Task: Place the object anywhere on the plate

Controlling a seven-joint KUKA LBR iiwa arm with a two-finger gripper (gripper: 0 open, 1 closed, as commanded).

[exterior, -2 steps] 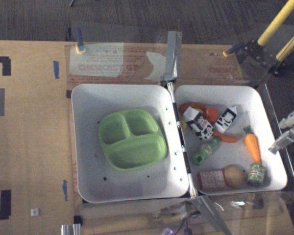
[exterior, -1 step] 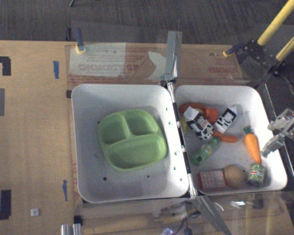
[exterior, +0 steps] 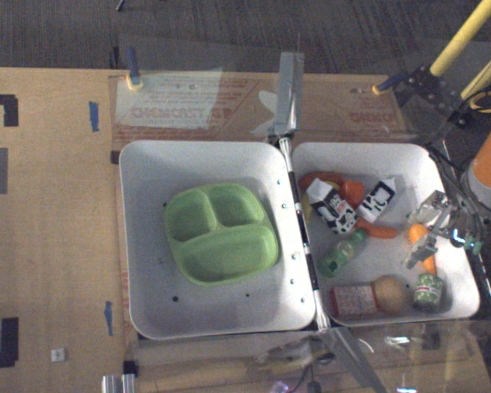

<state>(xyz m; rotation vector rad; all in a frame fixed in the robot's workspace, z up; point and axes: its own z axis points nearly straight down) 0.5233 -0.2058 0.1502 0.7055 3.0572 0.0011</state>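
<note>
in the right bin (exterior: 454, 297), tool (exterior: 430, 236) fingers spread over a small orange piece (exterior: 417, 233).

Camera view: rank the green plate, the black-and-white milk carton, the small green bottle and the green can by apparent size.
1. green plate, by far the largest.
2. black-and-white milk carton.
3. small green bottle and green can: too alike to rank.

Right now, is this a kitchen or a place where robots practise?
Probably a robot practice lab, not a kitchen. Two white bins sit on a cardboard-covered bench; one holds a green divided plate, the other toy food like a small milk carton, with the robot's tool above them.
</note>
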